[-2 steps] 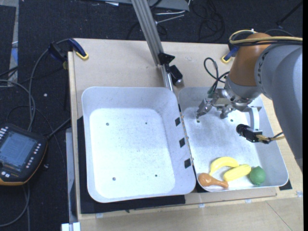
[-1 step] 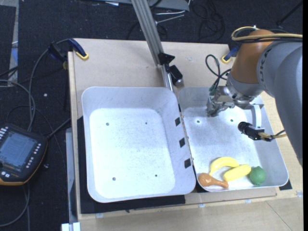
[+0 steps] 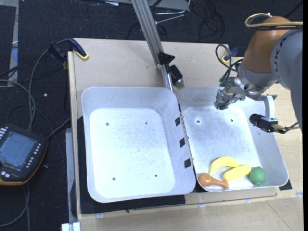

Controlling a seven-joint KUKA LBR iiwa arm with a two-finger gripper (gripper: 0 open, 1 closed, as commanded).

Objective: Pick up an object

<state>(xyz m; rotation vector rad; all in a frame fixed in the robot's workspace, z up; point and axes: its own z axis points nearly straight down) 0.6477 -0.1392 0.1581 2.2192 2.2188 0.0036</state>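
Pale wooden tabletop (image 3: pixel 120 61) with two white bins, arm poised at the far end of the right one.

Nothing is picked up yet: the tool (image 3: pixel 223 102) hangs over the bare far part of the right bin (image 3: pixel 226 134), and whether it is wide or narrow cannot be told. Possible targets, a yellow banana (image 3: pixel 222 163), a second yellow piece (image 3: pixel 237 172), a green lime (image 3: pixel 258 175) and an orange-brown piece (image 3: pixel 211 180), cluster at the bin's near edge, well apart from the tool. Reaching, grasping and lifting all remain. Dark floor with cables surrounds the tabletop; a handheld pendant (image 3: pixel 19 150) lies to the left.
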